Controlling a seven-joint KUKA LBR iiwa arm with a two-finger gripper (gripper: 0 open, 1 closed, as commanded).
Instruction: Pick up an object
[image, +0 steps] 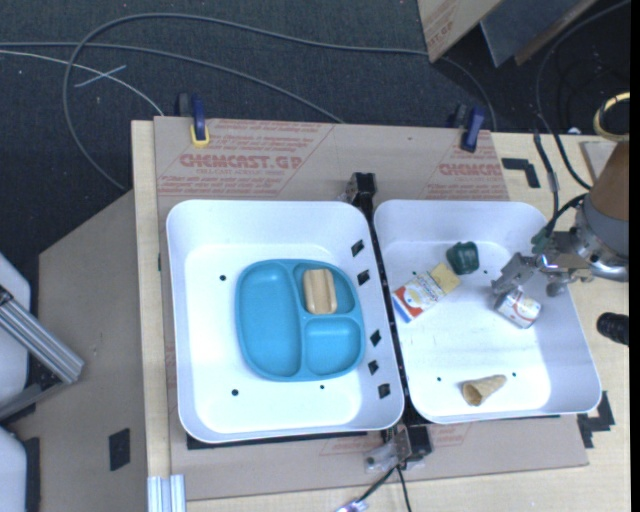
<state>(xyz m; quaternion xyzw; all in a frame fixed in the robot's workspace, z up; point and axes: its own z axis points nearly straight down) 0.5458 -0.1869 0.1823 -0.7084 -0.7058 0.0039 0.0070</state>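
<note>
Nearest the camera in the right bin (570, 385) lies a tan cone-shaped piece (483, 389), like a wafer cone on its side, well apart from everything else. Farther back, near the bin's right wall, the gripper (522, 292) hangs over a small silvery can-like object (521, 310) with a touch of red on it (too small to read any label). The metal fingers spread to either side above the can, so the hand looks parted, and nothing is seen clamped between the fingers; whether they touch the can is not clear. To the left of the can, toward the bin's inner wall, sits a small carton (417, 294) in white, red and blue with a yellow end, tilted on a diagonal. Just behind it rests a dark green rounded object (462, 257), close to the carton's yellow end. The grey arm (606, 225) comes in over the right rim. In the left bin (200, 320) a blue divided tray (297, 320) holds a tan bread-like roll (319, 291) in its upper right compartment. Beyond both bins, blue clamps (200, 128) pin a printed cardboard sheet (300, 150) to the bench, and cables (100, 60) trail over dark floor.
</note>
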